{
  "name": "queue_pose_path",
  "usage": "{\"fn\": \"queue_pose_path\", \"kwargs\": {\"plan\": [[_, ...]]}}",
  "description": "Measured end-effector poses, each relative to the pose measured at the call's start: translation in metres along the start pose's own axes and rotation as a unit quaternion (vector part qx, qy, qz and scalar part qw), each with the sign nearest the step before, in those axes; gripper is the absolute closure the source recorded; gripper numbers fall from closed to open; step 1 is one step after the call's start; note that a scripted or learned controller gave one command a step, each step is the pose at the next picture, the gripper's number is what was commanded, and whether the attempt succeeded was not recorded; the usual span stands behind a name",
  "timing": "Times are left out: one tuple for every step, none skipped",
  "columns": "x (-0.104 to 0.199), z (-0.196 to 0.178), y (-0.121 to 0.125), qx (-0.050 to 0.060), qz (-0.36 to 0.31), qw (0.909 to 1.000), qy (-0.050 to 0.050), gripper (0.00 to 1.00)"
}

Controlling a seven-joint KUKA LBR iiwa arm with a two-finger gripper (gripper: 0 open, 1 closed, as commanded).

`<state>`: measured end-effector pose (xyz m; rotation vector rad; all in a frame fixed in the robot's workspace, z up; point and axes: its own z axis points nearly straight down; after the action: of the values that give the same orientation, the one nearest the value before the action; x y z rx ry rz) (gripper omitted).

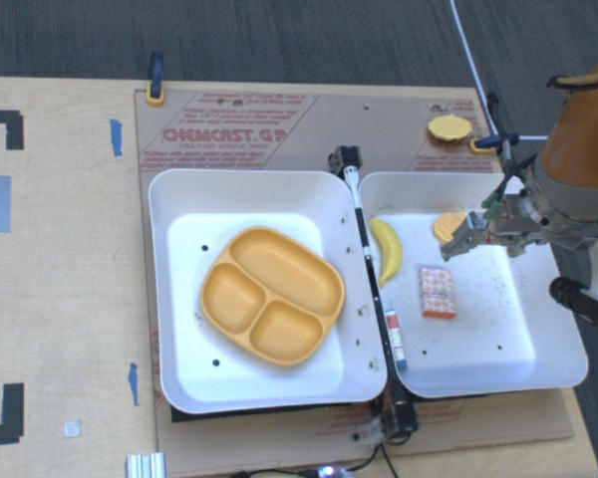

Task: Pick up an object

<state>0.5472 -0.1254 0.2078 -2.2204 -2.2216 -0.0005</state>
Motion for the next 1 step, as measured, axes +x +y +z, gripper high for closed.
{"fn": "queue_pose_path", "kwargs": {"plan": [[0.0,0.1218,0.0308,-0.002,0.0,1.0,-0.001,0.0]]}}
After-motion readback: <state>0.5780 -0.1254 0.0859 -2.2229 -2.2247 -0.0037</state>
